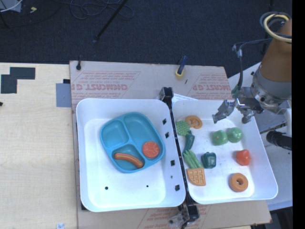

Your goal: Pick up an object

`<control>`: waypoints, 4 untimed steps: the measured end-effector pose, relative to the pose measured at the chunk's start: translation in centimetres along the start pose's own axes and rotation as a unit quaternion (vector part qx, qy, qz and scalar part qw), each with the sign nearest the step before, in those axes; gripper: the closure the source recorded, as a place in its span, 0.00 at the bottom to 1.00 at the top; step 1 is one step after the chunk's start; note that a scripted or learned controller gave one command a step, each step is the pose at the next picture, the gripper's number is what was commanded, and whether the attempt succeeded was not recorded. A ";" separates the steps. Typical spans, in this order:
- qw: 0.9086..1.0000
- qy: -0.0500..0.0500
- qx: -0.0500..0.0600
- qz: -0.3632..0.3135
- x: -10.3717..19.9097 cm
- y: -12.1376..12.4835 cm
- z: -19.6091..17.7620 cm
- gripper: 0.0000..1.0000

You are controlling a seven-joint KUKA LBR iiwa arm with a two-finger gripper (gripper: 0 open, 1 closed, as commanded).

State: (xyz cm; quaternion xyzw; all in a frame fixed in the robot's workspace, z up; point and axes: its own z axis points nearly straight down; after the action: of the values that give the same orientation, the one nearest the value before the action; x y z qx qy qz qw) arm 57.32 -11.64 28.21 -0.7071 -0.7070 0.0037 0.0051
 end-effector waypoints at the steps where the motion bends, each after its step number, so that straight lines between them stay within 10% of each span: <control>1: 1.000 -0.001 -0.005 -0.001 0.0 0.1 -0.5 0.00; 4: 1.000 0.000 -0.002 0.000 -0.4 -1.3 17.2 0.00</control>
State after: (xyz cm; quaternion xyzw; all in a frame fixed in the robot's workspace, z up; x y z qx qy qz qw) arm 55.81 -12.03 11.01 -0.7071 -0.7071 0.0026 0.0039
